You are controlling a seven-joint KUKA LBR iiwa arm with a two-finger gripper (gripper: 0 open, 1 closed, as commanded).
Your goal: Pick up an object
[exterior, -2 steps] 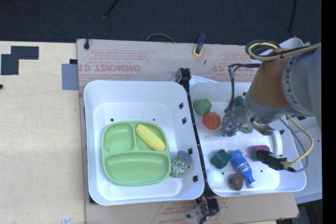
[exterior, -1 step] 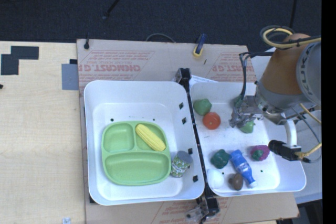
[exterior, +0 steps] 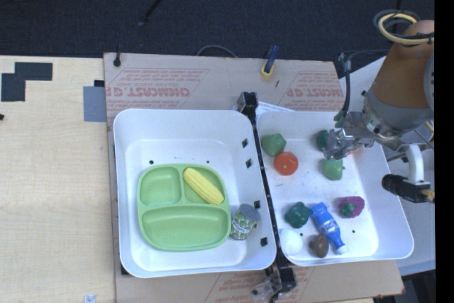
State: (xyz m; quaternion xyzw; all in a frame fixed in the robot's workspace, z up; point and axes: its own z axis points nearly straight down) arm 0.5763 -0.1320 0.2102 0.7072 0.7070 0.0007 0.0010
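Observation:
The right bin (exterior: 383,245) holds several toy foods. At its upper right my gripper (exterior: 339,147) hangs low, with a dark green item (exterior: 323,139) just to its left and a light green round fruit (exterior: 333,169) directly below its tip. Further left lie a green pepper-like piece (exterior: 273,144) and a red tomato (exterior: 286,164). Along the bin's front lie a dark green vegetable (exterior: 297,214), a blue bottle (exterior: 328,226), a purple item (exterior: 350,206), a brown lump (exterior: 318,245) and a white egg (exterior: 291,242).
The left bin (exterior: 131,145) holds a green divided plate (exterior: 181,227) with a yellow corn cob (exterior: 203,185) on it and a small grey-green object (exterior: 244,221) beside the plate. A raised divider (exterior: 257,167) separates the bins. Cardboard lies beneath both.

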